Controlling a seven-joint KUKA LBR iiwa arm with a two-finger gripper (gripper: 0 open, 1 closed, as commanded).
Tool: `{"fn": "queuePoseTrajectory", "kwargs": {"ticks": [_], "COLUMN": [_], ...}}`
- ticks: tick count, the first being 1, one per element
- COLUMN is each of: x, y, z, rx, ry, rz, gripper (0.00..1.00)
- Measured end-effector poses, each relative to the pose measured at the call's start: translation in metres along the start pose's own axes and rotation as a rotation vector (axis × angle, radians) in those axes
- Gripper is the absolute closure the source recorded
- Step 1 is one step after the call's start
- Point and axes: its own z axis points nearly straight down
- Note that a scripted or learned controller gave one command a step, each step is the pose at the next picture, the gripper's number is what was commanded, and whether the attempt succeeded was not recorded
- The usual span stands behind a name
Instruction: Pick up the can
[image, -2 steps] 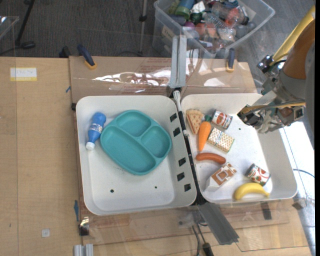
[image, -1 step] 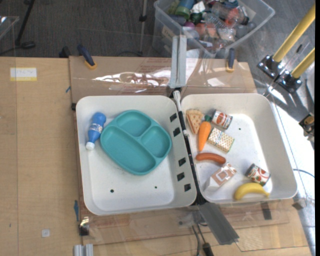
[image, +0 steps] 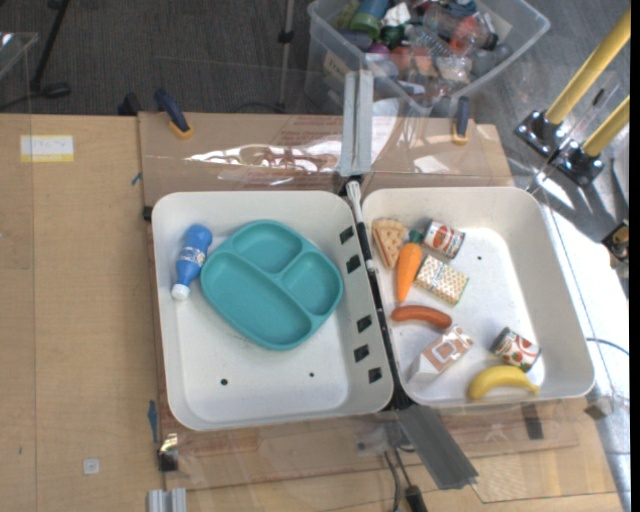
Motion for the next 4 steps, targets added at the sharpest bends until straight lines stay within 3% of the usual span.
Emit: {"fn": "queuePoseTrajectory", "kwargs": {"ticks": [2,3,4], "x": [0.002,-0.001,0.01], "y": [-0.001,0.004,-0.053], "z": [-0.021,0.24,0.084], "rx": [-0.002,0.02,0.003], "ry": [0.0,0.009,0.0], "rz": [-0.008,-0.038,-0.108], "gripper": [1.0,1.0,1.0]}}
